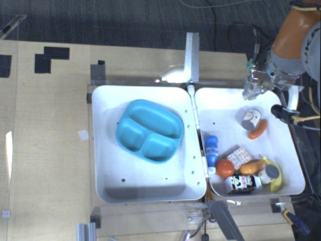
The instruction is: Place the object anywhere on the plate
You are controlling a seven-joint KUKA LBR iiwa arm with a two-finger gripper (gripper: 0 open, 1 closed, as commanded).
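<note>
While the grey arm with its orange band [296, 29] hangs over the far right corner of the right-hand shallow white bin [220, 102], the tool [254, 87] sits above that bin's upper edge with nothing visible between its tips; whether it is released or clenched cannot be told from this slanted view. The blue, three-compartment plastic plate [149, 129] lies alone in the left-hand white bin [105, 149], and nothing rests on it, so the placing looks wholly undone. Every candidate object is on the right side of the surface: a small grey-and-white can [251, 118] touching an orange sausage-shaped toy [258, 129] just below the tool, a blue-capped little bottle [211, 149] along the dividing wall, and a heap near the front holding a red ball [225, 168], a chequered packet [239, 156], a black-and-white carton [242, 183] and a yellow banana [275, 177]. Judging by position, picking, carrying across the divider and setting down all remain.
</note>
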